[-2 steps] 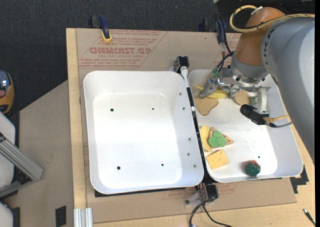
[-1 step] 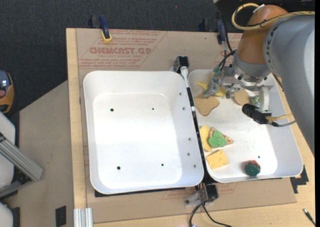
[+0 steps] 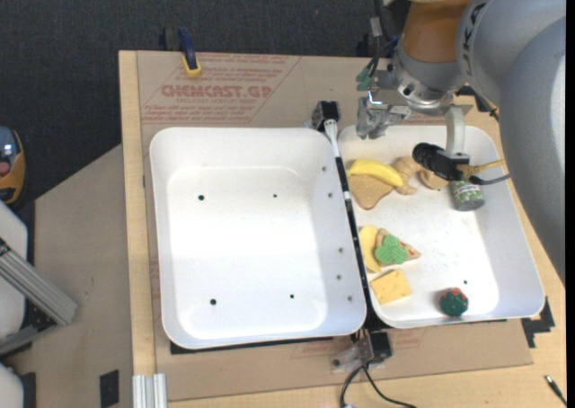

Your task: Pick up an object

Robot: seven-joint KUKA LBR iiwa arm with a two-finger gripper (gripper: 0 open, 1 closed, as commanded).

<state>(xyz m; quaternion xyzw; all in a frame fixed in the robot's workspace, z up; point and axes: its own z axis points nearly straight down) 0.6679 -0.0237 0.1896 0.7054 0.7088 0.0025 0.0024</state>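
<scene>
Right bin [image 3: 503,217]: banana [image 3: 377,172] at 11 o'clock, cheese wedge [image 3: 390,287] at 6. Left bin [image 3: 180,155] bare. Claw [image 3: 371,124] state: can't tell.

The surface [image 3: 225,83] is a brown board printed with red lettering near its far edge. Two white bins lie on it side by side, touching: the left bin [image 3: 171,217] and the right bin [image 3: 512,253]. A yellow-and-blue clamp [image 3: 190,54] sits beyond the left bin, on the board's far edge.
</scene>
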